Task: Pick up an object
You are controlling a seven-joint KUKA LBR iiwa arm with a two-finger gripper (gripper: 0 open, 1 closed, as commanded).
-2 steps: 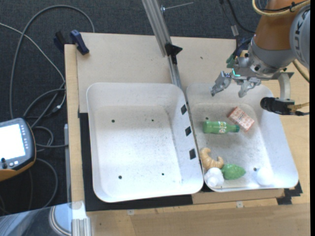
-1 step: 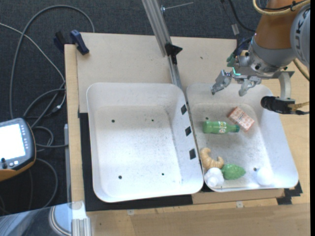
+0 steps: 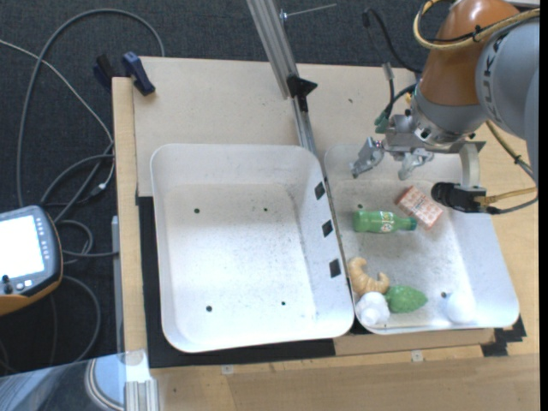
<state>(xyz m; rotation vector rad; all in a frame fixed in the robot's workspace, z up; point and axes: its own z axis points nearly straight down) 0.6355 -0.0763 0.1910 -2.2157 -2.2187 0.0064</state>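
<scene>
Right shallow white plastic bin: green cylindrical plastic bottle lying centre; pink-and-white printed box right of it; tan lumpy toy, white rounded cup and green knobbly lump at near edge. Metal two-finger gripper above far end, fingers spread, nothing between.

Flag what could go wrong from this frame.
The gripper hangs open near the right bin's far wall with nothing between its fingers; descending here may close on bare floor. The pink box lies near the green bottle, so a grab could nudge one. The croissant-shaped toy, white cup and green toy crowd the front corner.
</scene>
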